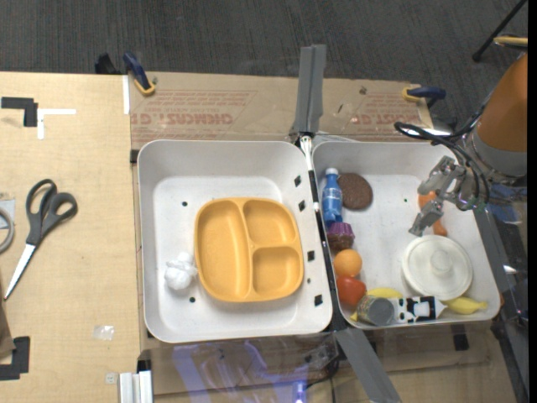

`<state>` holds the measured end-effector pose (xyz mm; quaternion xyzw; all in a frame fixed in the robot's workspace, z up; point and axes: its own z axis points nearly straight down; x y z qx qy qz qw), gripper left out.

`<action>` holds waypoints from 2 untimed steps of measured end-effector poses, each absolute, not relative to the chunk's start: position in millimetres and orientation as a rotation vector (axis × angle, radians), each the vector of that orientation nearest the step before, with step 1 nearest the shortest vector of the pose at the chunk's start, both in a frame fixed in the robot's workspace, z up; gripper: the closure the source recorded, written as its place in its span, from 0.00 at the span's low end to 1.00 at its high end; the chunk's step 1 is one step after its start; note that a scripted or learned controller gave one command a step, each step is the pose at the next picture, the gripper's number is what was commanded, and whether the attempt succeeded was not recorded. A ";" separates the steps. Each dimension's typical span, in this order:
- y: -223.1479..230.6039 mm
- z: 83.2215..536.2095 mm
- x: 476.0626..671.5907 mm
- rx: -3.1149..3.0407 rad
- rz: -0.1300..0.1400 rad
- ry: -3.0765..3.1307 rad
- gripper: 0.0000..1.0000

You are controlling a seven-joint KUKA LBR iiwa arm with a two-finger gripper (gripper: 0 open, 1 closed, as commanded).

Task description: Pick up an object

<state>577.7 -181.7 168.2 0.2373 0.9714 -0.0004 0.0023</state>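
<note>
hand: the hand [436, 198] is hovering with fingers spread wide, gripping nothing
target: the small orange ball [430, 200] is sitting right beneath it, near the right white bin [382, 151]'s far wall
tip: I'd be centring over it before closing, avoiding the white round lid [436, 265]

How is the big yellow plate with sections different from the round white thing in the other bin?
The yellow divided plastic plate is squarish with rounded corners; the round white lid-like dish is a circle. The yellow plate is larger and split into three compartments, while the white dish has a raised knob in its middle. The yellow plate lies in the left bin, the white dish in the right bin. Both lie flat.
</note>
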 end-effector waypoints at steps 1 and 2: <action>-206.9 93.4 616.7 0.797 -0.002 3.033 0.00; -205.6 105.1 619.2 0.788 -0.003 3.029 1.00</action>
